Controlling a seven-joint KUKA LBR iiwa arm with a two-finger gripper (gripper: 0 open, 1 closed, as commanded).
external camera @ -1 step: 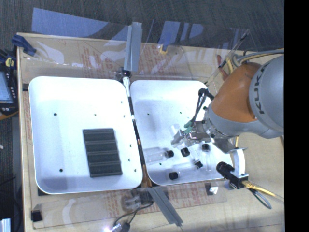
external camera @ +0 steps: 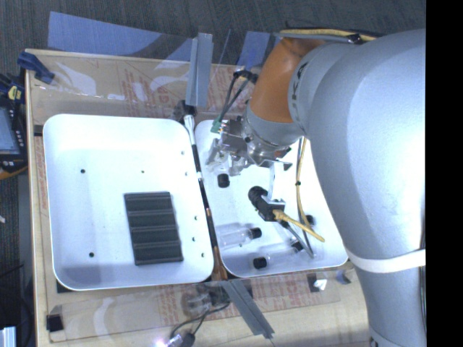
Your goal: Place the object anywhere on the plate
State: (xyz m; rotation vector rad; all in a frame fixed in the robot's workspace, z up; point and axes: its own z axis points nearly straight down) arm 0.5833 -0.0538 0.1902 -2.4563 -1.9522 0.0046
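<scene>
On the wooden bench [external camera: 108, 96], gripper [external camera: 230, 152] state indeterminate above the right white bin [external camera: 329, 255]; the dark ribbed rectangular plate [external camera: 153, 227] should be approached only once a grasp is confirmed.

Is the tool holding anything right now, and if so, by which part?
Cannot be told. The tool sits over the right bin, but its tip is too cluttered to read. The clear bottles lie on the bin floor, apart from it.

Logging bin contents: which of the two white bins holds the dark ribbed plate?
The left bin. The dark ribbed plate lies flat on its floor; the right bin holds small clear vials and sits under the arm.
</scene>
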